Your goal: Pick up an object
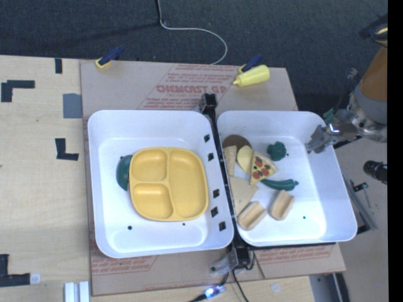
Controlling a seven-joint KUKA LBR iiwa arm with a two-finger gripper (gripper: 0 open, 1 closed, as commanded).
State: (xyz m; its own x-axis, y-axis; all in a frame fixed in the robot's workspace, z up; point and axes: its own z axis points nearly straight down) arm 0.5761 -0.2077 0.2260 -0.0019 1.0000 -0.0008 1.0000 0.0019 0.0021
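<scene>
The pincer (317,138) hovers at the right bin's (334,187) right rim; I cannot tell whether it is parted or grips anything. Toy foods, including a pizza slice (262,167), lie in that bin's left half.

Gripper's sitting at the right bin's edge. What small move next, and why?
Probably ease the two-finger gripper leftward and down over the dark green toy broccoli. The gripper sits at the right white bin's rim, the broccoli is the nearest object, and it lies apart from the other toy foods.

yellow plate (169,183), pizza slice (262,167), end effector (318,138)
</scene>
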